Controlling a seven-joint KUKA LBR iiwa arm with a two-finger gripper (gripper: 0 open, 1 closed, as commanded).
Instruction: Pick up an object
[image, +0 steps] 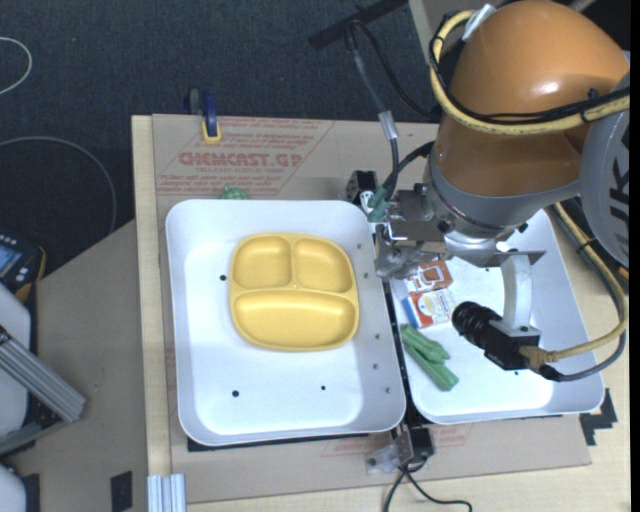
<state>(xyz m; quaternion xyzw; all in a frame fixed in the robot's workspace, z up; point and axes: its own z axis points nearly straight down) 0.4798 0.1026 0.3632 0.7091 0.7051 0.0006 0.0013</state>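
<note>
A yellow three-compartment plate (294, 291) lies in the left white bin (280, 400). In the right bin (500, 395) a green pea-pod toy (429, 357) lies near the left wall, and a small red and white packet (431, 302) sits just above it. The arm's big orange and grey wrist covers the upper part of the right bin. My gripper (400, 250) hangs below it, over the rim between the two bins and just above the packet. Nothing shows held in it.
A black cylindrical part with a cable (490, 335) sticks out beside the arm over the right bin. A cardboard sheet (250, 150) lies under the bins, with a blue and yellow clamp (209, 113) at its top edge. Cables run across the dark floor.
</note>
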